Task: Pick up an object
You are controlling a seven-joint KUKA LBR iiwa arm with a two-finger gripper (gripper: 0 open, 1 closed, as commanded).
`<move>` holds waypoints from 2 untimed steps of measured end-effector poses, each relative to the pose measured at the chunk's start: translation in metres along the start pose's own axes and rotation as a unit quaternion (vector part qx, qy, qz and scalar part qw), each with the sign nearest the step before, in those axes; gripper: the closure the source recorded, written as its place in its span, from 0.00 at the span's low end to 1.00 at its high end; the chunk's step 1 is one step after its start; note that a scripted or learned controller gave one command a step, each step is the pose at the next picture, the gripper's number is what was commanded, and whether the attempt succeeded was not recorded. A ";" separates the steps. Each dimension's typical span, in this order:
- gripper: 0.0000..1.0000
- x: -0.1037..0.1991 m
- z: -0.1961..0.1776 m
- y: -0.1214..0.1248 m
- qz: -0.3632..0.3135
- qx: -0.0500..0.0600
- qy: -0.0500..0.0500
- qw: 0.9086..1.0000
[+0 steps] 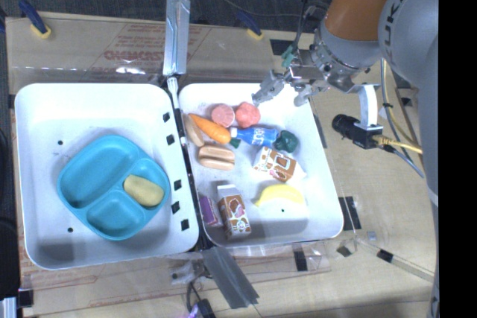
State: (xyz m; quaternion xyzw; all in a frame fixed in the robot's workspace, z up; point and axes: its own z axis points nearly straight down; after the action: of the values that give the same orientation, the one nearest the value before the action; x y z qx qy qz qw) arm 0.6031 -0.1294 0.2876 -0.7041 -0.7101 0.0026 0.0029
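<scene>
The grey arm with its orange band reaches in from the upper right, and the two-finger gripper [286,91] hangs over the upper right corner of the right white bin [326,182], fingers spread apart with nothing between them. Just below and left of it sit two round pink-red toy foods [235,115], beside an orange plastic carrot [210,129] and a blue bottle [257,136]. Lower in that bin lies a yellow banana [279,195]. In the left white bin [30,160], a blue divided plate [104,182] carries a yellow potato-shaped lump [144,190].
</scene>
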 end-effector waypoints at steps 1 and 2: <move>0.00 0.018 0.128 0.013 -0.013 0.006 0.001 1.000; 0.00 0.014 0.189 0.052 0.080 -0.007 0.002 0.997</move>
State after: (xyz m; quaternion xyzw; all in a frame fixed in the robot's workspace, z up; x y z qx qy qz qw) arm 0.6536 -0.1153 0.0983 -0.7584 -0.6518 -0.0034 -0.0007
